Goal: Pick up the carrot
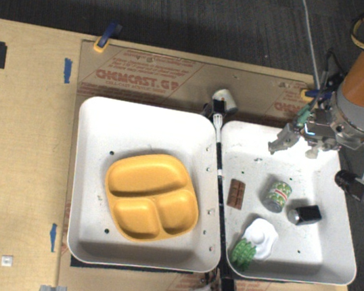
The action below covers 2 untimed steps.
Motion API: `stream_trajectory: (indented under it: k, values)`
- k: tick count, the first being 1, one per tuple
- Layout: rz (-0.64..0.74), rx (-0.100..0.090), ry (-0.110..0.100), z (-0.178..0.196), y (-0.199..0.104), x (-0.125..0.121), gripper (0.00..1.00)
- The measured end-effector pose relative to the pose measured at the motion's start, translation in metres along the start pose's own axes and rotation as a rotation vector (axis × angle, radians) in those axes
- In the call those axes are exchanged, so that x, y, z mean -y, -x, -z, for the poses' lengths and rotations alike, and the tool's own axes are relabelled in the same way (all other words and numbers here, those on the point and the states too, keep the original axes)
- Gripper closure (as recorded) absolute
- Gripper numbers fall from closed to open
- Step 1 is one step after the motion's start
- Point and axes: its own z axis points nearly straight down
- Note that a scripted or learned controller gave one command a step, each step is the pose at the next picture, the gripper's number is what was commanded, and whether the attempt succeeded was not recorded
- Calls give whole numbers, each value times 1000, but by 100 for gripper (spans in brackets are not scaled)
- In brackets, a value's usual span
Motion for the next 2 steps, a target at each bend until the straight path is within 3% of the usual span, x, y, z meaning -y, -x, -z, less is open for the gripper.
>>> stream_trajectory:
  k: [1, 2]
  values:
    - [-19, 0, -2, -64, -72, 40, 0]
    - [-21, 0, 2, -54, -71, 39, 100]
